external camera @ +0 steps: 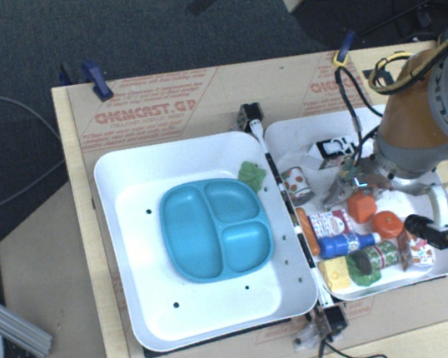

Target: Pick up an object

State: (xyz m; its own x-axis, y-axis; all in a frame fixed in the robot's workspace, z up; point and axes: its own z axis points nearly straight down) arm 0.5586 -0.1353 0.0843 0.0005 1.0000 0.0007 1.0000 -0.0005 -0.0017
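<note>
The right bin holds a heap of small items. Among them are an orange ball, a second orange piece, a blue bottle, a red and white packet, a green can, a yellow block and a small printed can. My gripper is low inside this bin, just above and left of the orange ball. The wrist hides what lies beneath the gripper. No item is visibly lifted.
In the left bin lies a blue divided plate, with a green piece at its upper right corner. A black and white item and a small carton sit in the right bin. Cables hang near the arm.
</note>
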